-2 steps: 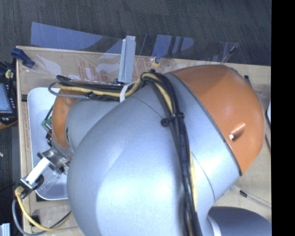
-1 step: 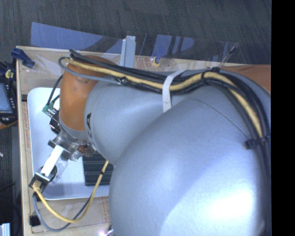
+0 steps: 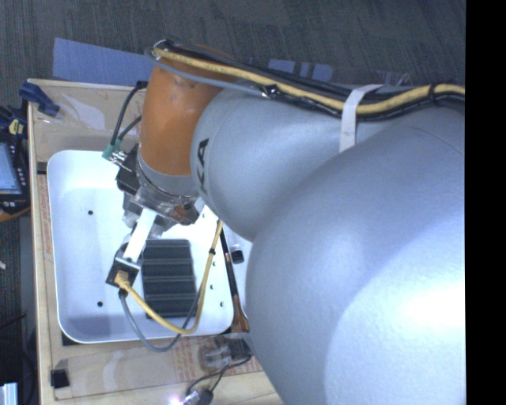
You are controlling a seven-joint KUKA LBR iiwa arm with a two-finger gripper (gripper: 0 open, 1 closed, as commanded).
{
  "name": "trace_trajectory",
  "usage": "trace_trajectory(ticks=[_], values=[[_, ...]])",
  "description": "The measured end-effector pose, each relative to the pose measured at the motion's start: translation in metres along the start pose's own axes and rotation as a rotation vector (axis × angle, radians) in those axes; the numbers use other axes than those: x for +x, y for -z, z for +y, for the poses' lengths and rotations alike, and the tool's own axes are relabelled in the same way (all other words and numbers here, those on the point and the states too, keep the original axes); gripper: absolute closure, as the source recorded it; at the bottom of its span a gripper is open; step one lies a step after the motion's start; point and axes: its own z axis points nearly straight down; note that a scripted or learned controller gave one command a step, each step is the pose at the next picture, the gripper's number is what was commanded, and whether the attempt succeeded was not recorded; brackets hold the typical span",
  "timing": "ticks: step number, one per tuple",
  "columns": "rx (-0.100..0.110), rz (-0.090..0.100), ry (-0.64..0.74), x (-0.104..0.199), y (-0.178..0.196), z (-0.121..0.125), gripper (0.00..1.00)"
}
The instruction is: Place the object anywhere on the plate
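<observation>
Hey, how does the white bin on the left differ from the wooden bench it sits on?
The white bin is bright white, while the bench is pale tan wood. The bin has raised walls and rounded corners. The bench is a flat board that extends past the bin on the sides in view. The bin's floor looks smooth, and the bench shows faint grain. Both are roughly rectangular and light in colour.

White bin (image 3: 75,237), wooden bench (image 3: 103,368), dark carpet (image 3: 79,20)

We see a bulky grey arm (image 3: 356,261) with rounded casings. A yellow-and-black cable (image 3: 261,79) crosses its orange band (image 3: 170,119), and a white strap (image 3: 348,119) cinches the cable beyond that band.
</observation>
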Motion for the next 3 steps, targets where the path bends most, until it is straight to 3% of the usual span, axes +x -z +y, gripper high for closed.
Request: trace_trajectory(ticks=[1,2,3], values=[[0.001,-0.004,-0.009,-0.079,-0.085,0.003,1.0],[0.0,-0.003,-0.052,-0.009,-0.181,-0.034,1.0],[-0.001,0.001,-0.214,-0.056,-0.024,-0.009,1.0]])
